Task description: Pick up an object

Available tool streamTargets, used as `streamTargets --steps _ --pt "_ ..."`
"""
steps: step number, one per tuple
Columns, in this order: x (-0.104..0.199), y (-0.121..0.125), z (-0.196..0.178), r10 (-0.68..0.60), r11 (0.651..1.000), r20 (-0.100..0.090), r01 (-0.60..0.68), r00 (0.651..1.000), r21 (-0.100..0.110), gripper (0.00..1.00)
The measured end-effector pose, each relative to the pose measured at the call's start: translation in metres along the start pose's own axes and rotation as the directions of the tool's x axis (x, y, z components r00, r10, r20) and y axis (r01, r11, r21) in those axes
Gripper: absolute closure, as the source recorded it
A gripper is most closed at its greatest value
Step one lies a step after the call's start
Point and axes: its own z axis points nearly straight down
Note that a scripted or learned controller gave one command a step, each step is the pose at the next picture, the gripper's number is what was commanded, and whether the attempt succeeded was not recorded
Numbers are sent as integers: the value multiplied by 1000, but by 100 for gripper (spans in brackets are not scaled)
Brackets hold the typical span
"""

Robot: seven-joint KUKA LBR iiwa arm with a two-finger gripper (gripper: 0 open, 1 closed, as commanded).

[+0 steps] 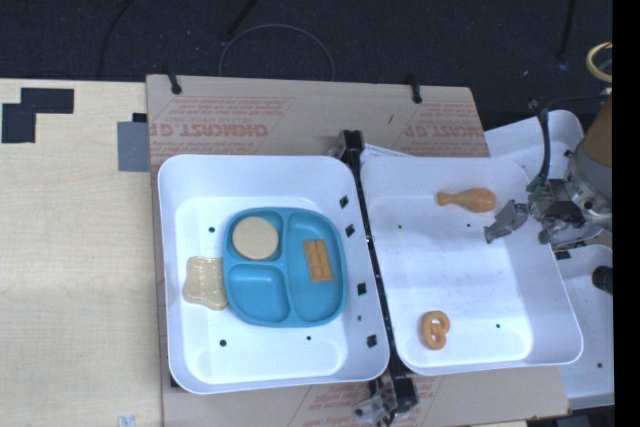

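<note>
Arm: it comes in from the right side and stops over the right edge of the right bin. The orange band is partly visible at the far right.
Hand: it hangs above the upper right part of the right bin, close to the bin wall. Two grey fingers point to the left and downward. They stand apart, and nothing is between them.
Right bin: white and shallow. It holds two small things, well apart from each other.
Drumstick: an orange-brown toy in the form of a chicken leg. It lies flat in the upper part of the right bin, with the thin end to the left. It is near the hand, a little up and to the left of the fingers, not touching them.
Pretzel: a small orange-brown toy that lies flat in the lower part of the right bin, well apart from the hand.
Left bin: white, just beside the right bin. A black clamp strip runs between the two.
Blue tray: it sits in the middle of the left bin and has three compartments.
Round cracker: pale, in the upper left compartment of the tray.
Brown bar: narrow, in the right compartment of the tray.
Pale piece: beige, like a slice of bread. It lies in the left bin and touches the left edge of the tray.
Worktop: light wood at the left. A cardboard sheet lies under both bins.
</note>
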Motion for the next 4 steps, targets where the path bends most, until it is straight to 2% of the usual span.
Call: streamTargets --steps 1,2,3,4 --pt "0 3 -7 -2 1000 3 2 1000 -12 0" --pt "-1 5 37 -2 1000 2 2 1000 -9 0" --pt "-2 12 97 -2 1000 2 2 1000 -8 0" --pt "0 12 117 -1 1000 2 1 1000 -10 0"
